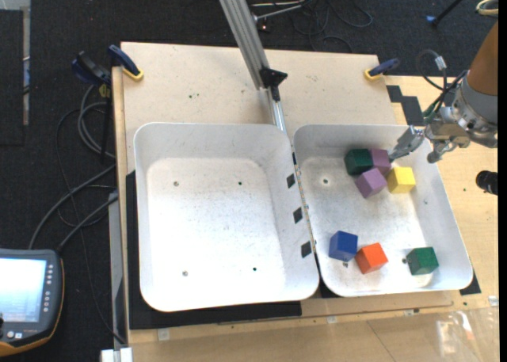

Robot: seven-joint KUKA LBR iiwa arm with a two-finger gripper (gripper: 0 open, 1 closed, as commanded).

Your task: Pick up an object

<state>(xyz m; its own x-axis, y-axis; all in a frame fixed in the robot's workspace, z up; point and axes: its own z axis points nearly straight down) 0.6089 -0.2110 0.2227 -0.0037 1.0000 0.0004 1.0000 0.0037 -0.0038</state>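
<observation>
Hovering at the right bin's [451, 218] far edge, the hand [421, 145] spreads its fingers with nothing between them, just beside the yellow cube [402, 179]; no writing is legible.

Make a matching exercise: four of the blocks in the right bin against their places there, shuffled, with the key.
Blocks:
1. yellow block
2. blue block
3. orange block
4. dark green block

Places:
A. near row, leftmost
B. far cluster, its left end
C. far cluster, its right end
D. near row, between two other blocks

Pairs: 1-C, 2-A, 3-D, 4-B
</observation>
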